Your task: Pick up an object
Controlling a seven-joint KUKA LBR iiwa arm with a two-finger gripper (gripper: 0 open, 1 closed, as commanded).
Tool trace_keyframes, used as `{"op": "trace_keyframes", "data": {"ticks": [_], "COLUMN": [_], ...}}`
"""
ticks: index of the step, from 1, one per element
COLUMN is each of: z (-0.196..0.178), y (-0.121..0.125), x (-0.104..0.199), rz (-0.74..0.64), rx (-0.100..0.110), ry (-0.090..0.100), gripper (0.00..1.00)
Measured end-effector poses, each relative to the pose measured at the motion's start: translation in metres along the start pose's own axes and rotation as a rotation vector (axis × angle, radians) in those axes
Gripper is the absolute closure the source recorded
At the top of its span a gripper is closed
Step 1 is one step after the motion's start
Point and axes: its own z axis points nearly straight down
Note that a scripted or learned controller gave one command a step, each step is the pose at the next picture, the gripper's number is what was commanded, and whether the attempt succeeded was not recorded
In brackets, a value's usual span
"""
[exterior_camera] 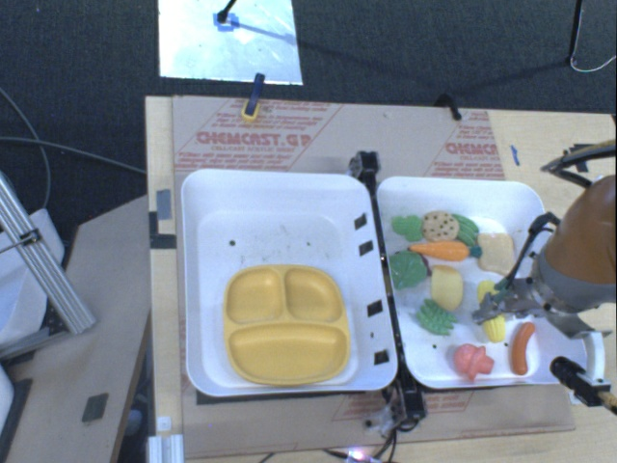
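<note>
Dark carpet lies around a wooden bench [405,133], and on the bench two shallow white bins stand side by side. On the left, the left bin [280,201] holds a yellow divided plate [286,322], well apart from the arm. On the right, the right bin [521,201] holds a crowd of toy food: a cookie [440,225], a carrot [442,251], green leaves [409,270], a pale yellow piece [446,285], a cream block [496,252], a pink toy [472,359], a small yellow corn piece [495,330] and a red sausage [522,347]. The gripper [499,305] is low over this bin, just above the corn piece and near the sausage. I cannot tell if it is apart or together, and I see nothing held in it. I think the danger is the crowding: the corn, the sausage and the pale yellow piece lie close together, so a closing move may push one aside or catch only an edge, and the piece then slips out. The smooth round toys may also roll. The bin wall is near on the right and may be hit.
</note>
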Motion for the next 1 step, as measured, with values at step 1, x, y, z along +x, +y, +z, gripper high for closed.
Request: {"op": "trace_keyframes", "data": {"ticks": [1], "z": [0.0106], "y": [0.0957], "x": [0.0698], "rz": [-0.013], "rx": [-0.004], "ry": [0.002], "gripper": [1.0]}}
